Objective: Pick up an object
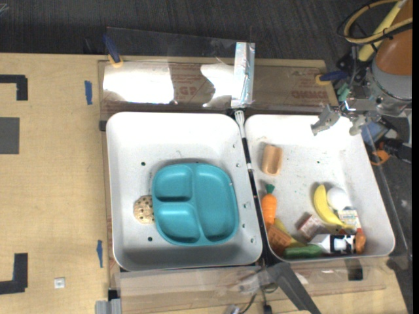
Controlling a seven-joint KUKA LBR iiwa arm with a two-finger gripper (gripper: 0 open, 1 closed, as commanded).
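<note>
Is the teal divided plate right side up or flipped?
Right side up. The teal divided plate lies flat in the left bin, its three compartments facing the camera; nothing shows in them.

The arm comes in from the right side and sits up by the far right corner of the right bin (376, 175). You can see the orange band (398, 56) at the top right, with the grey wrist just below it, right outside the bin's right wall. The gripper (338, 122) hangs over that far corner of the bin, above the bin's rim. Its two grey fingers (322, 123) are spread apart, one pointing left over the bin, the other sitting closer to the wall, and there's nothing between them. Yellow and blue cabling loops around the arm above the band.
</note>
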